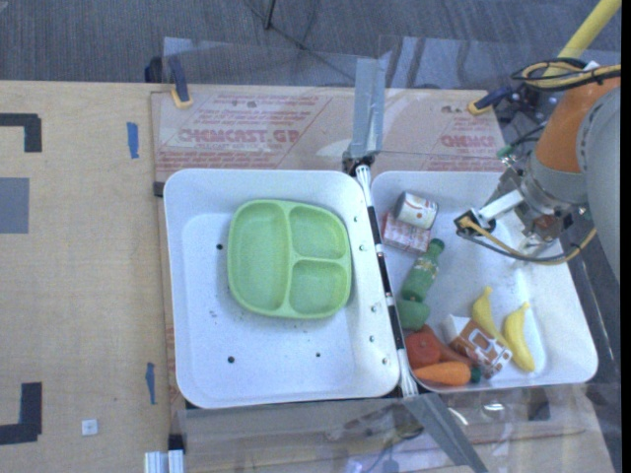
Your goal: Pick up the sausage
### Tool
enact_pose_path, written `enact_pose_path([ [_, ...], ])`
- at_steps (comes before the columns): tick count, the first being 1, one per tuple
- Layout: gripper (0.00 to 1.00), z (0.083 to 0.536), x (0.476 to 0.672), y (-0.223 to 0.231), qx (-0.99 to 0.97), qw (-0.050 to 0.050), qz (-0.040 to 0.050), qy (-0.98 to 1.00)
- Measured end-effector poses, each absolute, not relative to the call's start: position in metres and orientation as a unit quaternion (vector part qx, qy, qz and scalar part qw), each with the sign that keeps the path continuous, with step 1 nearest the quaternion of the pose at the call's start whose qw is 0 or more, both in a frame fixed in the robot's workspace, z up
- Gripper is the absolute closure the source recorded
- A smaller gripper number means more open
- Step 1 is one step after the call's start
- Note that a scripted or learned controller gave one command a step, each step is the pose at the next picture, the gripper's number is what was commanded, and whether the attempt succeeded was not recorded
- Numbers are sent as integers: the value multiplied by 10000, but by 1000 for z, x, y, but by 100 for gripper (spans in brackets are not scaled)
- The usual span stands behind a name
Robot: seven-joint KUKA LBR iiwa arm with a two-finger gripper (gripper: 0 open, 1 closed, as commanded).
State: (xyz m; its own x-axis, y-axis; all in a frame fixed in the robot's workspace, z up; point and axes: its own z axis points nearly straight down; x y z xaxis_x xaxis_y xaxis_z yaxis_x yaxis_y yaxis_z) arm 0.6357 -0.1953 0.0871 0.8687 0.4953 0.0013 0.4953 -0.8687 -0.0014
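Note:
The sausage (482, 348), a short red-brown piece with pale stripes, lies near the front of the right bin (562, 284), between a carrot (444, 373) and two yellow bananas (520, 336). My gripper (541, 227) hangs over the back right part of that bin, well behind the sausage and apart from it. Nothing is seen in its grasp. The grey arm with its orange band (567, 136) comes in from the right above it.
The right bin also holds a small can (417, 208), a pink packet (401, 234), a green bottle (422, 272), a dark green item (412, 313) and a red tomato (425, 347). A green divided plate (290, 258) lies in the left bin (197, 294).

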Motion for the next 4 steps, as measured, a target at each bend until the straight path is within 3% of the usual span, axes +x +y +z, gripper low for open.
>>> enact_pose_path([
  [1, 0, 89, 659, -207, -8267, 83, -70, -5625],
  [2, 0, 91, 634, -203, -9457, 20, -94, -3248],
  [3, 0, 89, 629, -210, -9933, 9, -62, -1151],
  [4, 0, 88, 596, -180, -9491, 2, -26, -3150],
])
